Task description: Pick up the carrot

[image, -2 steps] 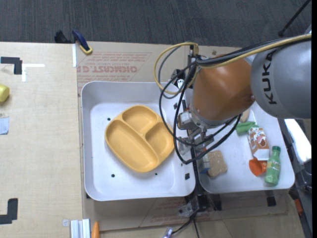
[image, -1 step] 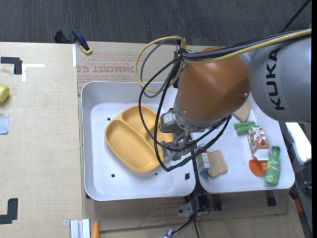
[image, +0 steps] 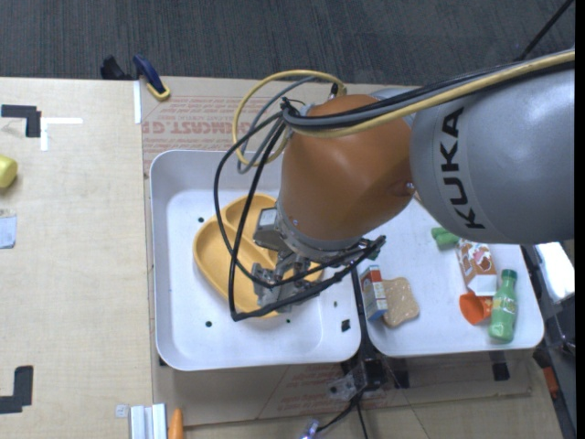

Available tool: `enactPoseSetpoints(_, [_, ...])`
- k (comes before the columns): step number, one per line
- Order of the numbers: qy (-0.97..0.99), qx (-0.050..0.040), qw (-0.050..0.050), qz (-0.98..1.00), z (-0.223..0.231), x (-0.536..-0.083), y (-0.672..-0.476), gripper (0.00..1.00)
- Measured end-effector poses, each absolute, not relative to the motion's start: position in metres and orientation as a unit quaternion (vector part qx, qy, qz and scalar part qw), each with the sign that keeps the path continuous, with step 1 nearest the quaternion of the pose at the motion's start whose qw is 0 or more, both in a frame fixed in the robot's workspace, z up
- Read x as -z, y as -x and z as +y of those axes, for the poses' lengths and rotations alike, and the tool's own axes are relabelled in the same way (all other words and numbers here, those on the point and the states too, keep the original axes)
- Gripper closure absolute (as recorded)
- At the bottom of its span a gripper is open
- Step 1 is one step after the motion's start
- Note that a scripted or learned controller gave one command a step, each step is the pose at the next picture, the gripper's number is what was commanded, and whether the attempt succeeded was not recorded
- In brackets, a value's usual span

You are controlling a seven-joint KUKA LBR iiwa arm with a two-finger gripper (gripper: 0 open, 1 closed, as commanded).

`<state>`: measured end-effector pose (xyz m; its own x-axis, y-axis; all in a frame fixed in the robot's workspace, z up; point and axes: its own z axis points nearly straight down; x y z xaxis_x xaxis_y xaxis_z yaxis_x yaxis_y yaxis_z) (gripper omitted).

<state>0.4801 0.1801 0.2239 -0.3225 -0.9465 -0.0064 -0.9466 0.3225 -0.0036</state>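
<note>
End effector [image: 277,286] — grip state hidden — hangs over the yellow dish [image: 219,245], arm bent down from the right.

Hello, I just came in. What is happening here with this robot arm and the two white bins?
The grey and orange robot arm reaches in from the right and hangs low over the left bin, above a yellow dish. Its gripper is down at the dish, partly hidden by cables. The carrot it should pick up appears to lie in the right bin, untouched, beside a green bottle, a slice of bread and a small carton. So the arm is over the wrong bin for now.
</note>
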Motion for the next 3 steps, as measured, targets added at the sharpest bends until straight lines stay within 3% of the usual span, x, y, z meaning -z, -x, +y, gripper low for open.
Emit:
enactPoseSetpoints(1, [0.605,-0.0006,0.002,0.796,0.156,-0.281,-0.565,1.00])
enactPoseSetpoints(2, [0.642,-0.0012,0.001,0.767,0.145,-0.219,-0.540,1.00])
enactPoseSetpoints(3, [0.531,-0.0007,0.001,0.847,0.192,-0.205,-0.502,1.00])
